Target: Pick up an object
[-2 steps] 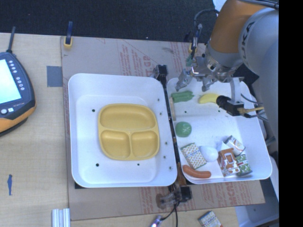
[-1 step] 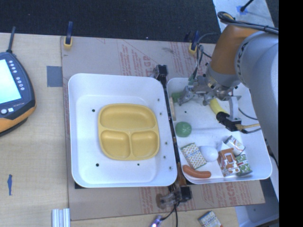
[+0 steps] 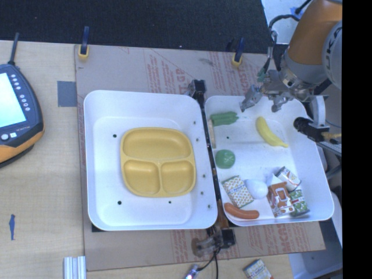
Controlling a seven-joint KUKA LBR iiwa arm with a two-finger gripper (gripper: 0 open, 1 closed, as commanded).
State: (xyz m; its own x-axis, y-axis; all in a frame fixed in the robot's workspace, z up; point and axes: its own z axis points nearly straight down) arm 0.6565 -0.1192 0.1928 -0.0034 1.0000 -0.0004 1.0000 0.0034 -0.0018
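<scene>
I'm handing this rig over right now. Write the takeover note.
Gripper: open, holding nothing, poised over the far edge of the right white bin.
In that bin: yellow banana, green cucumber-shaped toy, green round ball, red sausage, white egg-shaped piece, patterned packet and small cartons.
Left white bin: yellow three-compartment plastic tray.
Done: nothing picked.
Left: grasp and lift one object.

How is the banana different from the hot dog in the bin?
The banana is yellow; the hot dog is reddish orange. The banana lies near the far end of the right bin, slanting; the hot dog lies at the near edge, almost level. Both are long, curved toy foods lying flat in the same bin.
</scene>
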